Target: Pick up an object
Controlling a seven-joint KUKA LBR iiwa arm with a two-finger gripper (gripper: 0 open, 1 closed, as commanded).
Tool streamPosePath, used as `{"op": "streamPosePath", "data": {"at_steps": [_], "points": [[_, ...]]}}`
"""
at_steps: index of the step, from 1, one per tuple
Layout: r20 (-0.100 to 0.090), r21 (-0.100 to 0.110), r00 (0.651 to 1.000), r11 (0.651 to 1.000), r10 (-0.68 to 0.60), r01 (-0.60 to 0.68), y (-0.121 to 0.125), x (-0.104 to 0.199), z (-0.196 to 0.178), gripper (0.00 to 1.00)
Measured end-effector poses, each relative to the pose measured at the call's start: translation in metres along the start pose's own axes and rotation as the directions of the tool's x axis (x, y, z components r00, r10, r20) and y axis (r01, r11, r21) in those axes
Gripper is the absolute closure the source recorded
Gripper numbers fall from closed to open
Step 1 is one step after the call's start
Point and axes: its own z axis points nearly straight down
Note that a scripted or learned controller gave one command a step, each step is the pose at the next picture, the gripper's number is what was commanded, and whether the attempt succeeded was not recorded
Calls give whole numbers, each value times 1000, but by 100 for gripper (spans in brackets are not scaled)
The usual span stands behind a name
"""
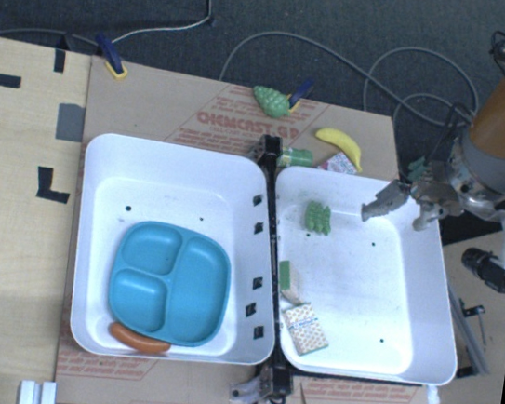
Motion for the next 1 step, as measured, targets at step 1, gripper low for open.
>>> {"op": "streamPosePath", "data": {"at_steps": [1], "points": [[0,3,1000,1000,0,0,47,27,115,0]]}}
